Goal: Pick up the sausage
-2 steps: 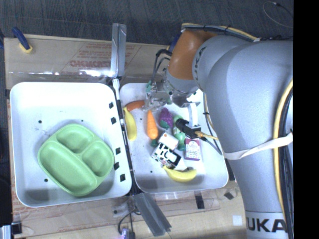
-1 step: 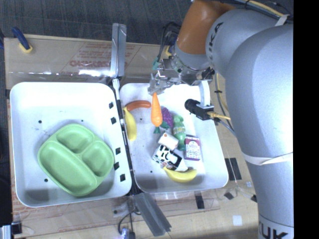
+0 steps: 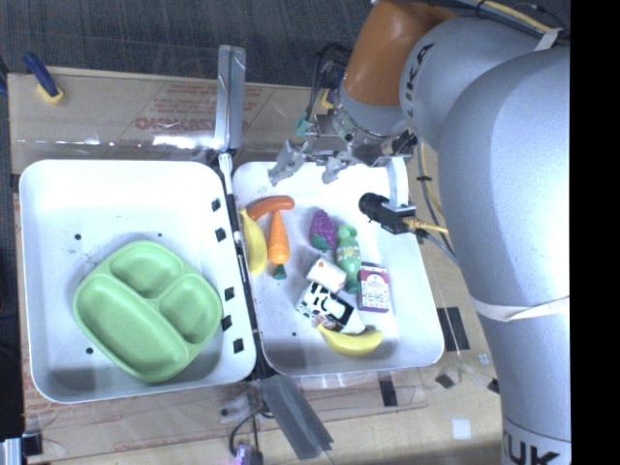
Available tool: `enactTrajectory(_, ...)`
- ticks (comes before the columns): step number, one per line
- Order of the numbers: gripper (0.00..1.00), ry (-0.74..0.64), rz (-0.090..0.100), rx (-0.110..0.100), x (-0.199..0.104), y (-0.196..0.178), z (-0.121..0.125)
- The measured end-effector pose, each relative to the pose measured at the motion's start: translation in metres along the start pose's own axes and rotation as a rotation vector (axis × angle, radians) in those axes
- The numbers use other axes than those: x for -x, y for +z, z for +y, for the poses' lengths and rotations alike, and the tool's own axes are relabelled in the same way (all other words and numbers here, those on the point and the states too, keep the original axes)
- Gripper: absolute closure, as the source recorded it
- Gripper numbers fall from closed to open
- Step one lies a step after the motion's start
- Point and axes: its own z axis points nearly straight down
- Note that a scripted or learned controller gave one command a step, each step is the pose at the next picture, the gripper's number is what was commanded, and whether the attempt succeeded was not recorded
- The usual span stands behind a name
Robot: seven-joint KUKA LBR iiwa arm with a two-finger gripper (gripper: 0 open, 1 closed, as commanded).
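Two white bins [image 3: 39, 260] on a tan counter [image 3: 116, 105] bearing faint red print. Light green divided plate [image 3: 145, 308] in the left bin. In the right bin: orange-red sausage [image 3: 271, 203], yellow banana [image 3: 254, 242], orange carrot [image 3: 278, 238] with dark green tip, purple grapes [image 3: 323, 229], green bottle [image 3: 348, 250], magenta carton [image 3: 374, 289], black-and-white patterned box [image 3: 325, 303], second yellow banana [image 3: 351, 340]. Grey arm [image 3: 504, 163] with orange band [image 3: 383, 51]; silver-grey pincer [image 3: 308, 170]. Blue-and-yellow clamp [image 3: 41, 76] at upper left.

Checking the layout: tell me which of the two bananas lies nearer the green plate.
The banana along the right bin's left wall, beside the carrot; the other banana lies at the front.
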Motion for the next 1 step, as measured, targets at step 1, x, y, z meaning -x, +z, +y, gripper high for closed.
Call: enactTrajectory(1,0.00,0.210,0.002,0.008,0.0132,0.1070,0.0024)
